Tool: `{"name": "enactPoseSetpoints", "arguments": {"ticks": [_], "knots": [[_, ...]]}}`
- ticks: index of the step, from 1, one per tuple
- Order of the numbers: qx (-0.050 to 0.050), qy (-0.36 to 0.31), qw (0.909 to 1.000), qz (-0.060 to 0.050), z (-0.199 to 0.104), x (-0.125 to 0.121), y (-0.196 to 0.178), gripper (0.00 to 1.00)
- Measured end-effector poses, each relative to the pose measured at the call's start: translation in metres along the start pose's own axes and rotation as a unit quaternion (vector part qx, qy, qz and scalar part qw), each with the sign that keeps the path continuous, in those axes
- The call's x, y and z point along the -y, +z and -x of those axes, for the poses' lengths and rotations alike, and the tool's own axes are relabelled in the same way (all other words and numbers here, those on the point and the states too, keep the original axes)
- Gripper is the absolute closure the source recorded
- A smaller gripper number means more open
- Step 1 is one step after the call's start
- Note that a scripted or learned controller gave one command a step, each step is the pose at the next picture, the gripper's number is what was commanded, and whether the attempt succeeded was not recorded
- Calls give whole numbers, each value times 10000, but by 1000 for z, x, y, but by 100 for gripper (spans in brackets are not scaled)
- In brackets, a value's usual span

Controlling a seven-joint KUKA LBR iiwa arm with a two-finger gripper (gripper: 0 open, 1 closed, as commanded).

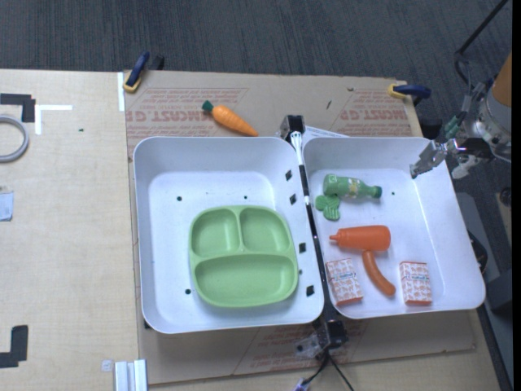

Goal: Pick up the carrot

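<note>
The carrot, orange with a green top, lies on the brown cardboard behind the left bin, outside both bins. It points slantwise, green end to the left. My gripper hangs at the far right, over the back right corner of the right bin. It is well apart from the carrot and nothing shows in its grasp.
A green divided plate sits in the left bin. The right bin holds a green bottle, an orange bottle, a sausage and two small cartons. Blue clamps pin the cardboard's back corners.
</note>
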State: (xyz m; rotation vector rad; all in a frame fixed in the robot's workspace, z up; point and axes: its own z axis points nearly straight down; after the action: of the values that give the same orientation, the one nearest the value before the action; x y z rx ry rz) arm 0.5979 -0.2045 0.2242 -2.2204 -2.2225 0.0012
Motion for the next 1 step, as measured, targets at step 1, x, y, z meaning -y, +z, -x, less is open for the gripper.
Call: {"name": "enactPoseSetpoints", "arguments": {"ticks": [1], "knots": [[-1, -799, 9968, -1, -108, 47, 27, 0]]}}
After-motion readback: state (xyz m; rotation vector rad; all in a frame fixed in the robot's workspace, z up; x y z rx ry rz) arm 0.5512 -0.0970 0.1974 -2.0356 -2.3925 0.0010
